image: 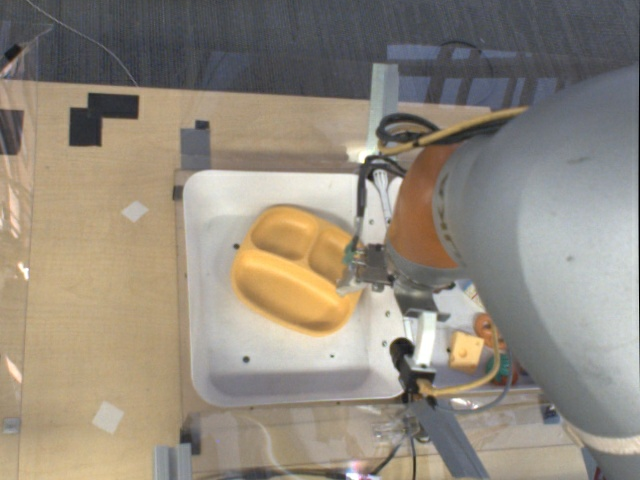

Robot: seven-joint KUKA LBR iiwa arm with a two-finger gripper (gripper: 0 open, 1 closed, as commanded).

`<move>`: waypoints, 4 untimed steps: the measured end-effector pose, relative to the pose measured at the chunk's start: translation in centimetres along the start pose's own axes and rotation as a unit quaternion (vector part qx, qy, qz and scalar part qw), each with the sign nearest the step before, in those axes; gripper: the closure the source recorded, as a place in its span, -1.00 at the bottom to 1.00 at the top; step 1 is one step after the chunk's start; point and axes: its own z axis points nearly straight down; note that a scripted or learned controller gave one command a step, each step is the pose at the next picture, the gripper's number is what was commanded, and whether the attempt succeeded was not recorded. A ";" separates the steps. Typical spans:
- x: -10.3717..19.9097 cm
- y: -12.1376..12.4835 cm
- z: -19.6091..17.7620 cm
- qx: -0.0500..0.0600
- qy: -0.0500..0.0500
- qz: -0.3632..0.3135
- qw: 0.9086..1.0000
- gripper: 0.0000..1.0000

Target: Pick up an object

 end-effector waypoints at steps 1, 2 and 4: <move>0.5 0.8 0.0 -0.004 -0.002 0.128 0.992 -1.00; -6.7 5.0 -5.4 0.031 0.001 0.286 0.958 -1.00; -1.7 -2.2 -5.7 0.033 -0.007 0.510 0.860 -1.00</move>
